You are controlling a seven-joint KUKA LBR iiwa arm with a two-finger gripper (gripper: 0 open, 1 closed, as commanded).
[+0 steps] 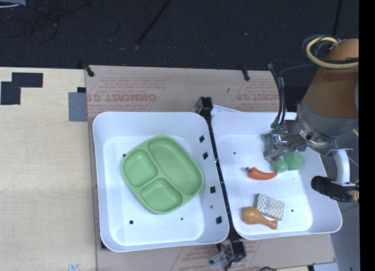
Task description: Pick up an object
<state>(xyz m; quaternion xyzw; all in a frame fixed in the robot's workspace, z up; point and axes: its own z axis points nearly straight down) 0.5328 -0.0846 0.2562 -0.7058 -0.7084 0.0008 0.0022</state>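
Observation:
In the right bin (316,220) lie a red-orange chili pepper toy (261,174), a green round toy (290,162), a small patterned packet (270,206) and a tan drumstick-shaped toy (258,217). My gripper (276,148) hangs low over the bin's upper middle, right beside and partly over the green toy, just above the pepper. From this slant its tips are hidden against the green toy, and nothing can be seen held.
The left bin (114,147) holds a green divided plate (162,173). A black divider (212,164) runs between the two bins. The arm's orange-banded body (334,88) looms over the right bin's far right side. Cardboard lies under both bins.

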